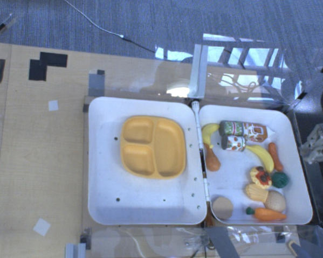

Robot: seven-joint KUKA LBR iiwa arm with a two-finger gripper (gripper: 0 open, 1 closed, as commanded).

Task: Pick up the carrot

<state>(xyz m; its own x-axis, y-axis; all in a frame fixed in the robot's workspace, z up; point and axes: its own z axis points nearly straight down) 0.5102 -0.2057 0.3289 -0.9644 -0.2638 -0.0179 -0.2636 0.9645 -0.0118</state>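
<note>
Two shallow white plastic bins, rounded corners, side by side on a pale wood bench.

Left bin (98,203): smooth matte-yellow plastic plate with three compartments (152,146), rounded-square outline, sitting about mid-bin.

Right bin (298,154): glossy toy food, clustered. Task item is the orange tapered plastic carrot with a green stub (267,214), lying flat along the front wall, near the right corner, stub end pointing left. Just behind it, a round beige ball-like piece (275,201) and a ribbed yellow chunk (257,192). A tan flat disc (222,207) is in the front left corner. Further back, a curved yellow banana (261,156) and a cylindrical printed can lying on its side (242,129).

Pincer: jaw opening cannot be told from this view; nothing seen gripping or touching the carrot.
</note>
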